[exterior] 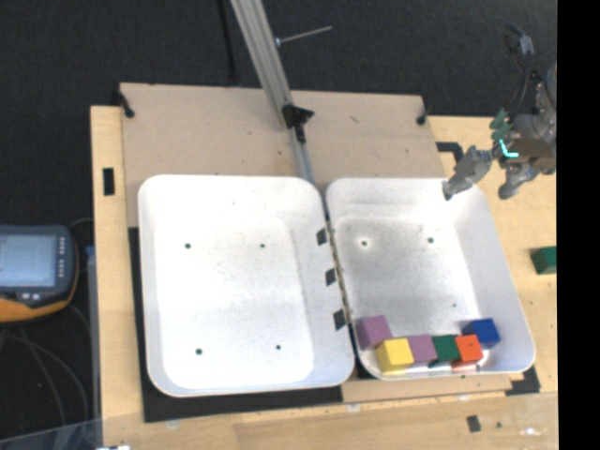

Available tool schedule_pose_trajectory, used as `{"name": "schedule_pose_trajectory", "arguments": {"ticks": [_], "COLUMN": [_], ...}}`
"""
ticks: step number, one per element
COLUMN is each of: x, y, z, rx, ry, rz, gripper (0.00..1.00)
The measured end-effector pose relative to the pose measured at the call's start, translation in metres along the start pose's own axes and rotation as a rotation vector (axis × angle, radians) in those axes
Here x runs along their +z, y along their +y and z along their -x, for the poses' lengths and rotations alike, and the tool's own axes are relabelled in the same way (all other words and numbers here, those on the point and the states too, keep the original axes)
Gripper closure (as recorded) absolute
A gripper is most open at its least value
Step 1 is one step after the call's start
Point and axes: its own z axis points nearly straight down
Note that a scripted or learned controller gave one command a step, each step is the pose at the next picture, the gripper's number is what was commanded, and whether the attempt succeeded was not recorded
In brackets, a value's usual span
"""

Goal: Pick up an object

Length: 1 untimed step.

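Several small blocks lie along the near edge of the right bin (469, 242): a purple block (374, 329), a yellow block (395, 353), a second purple block (422, 348), a green block (444, 347), an orange block (468, 349) and a blue block (482, 331). My gripper (485, 179) hangs open over the bin's far right corner, well away from the blocks, with nothing between its fingers.
The left bin (234, 279) sits beside the right one. A slanted metal rail (267, 54) rises behind the bins. A handheld pendant (33, 265) rests at the far left. A green object (546, 260) lies on the bench right of the right bin.
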Motion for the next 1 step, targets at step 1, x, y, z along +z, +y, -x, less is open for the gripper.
{"name": "schedule_pose_trajectory", "arguments": {"ticks": [1], "x": [0.0], "y": [0.0], "z": [-0.0002], "rx": [-0.002], "ry": [0.0], "rz": [-0.001], "gripper": [0.0]}}
